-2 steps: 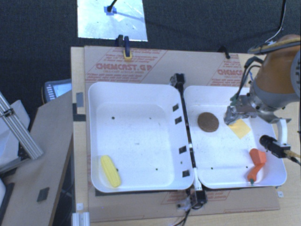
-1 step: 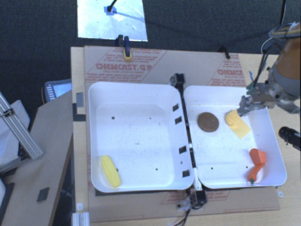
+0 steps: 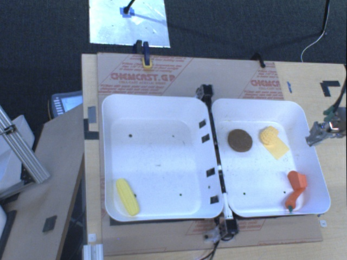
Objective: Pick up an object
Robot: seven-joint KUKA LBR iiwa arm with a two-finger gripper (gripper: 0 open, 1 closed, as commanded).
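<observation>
The right bin (image 3: 309,161) holds a brown round disc (image 3: 239,140), a yellow piece (image 3: 274,141) with a bumpy top and a flat lower end, and an orange carrot-like piece (image 3: 295,188) near its front right corner. A yellow corn cob (image 3: 127,196) lies in the front left corner of the left bin (image 3: 157,107). My gripper (image 3: 321,131) sits at the frame's right edge, just outside the right bin's right rim, apart from all the objects. Little of it shows and nothing is seen held in it.
The two bins meet at a black clipped divider (image 3: 214,156) in the middle. They rest on a brown board (image 3: 179,72) on the wooden bench. A black-and-yellow clamp (image 3: 145,56) holds the board's far edge. A cable (image 3: 325,20) hangs at the upper right.
</observation>
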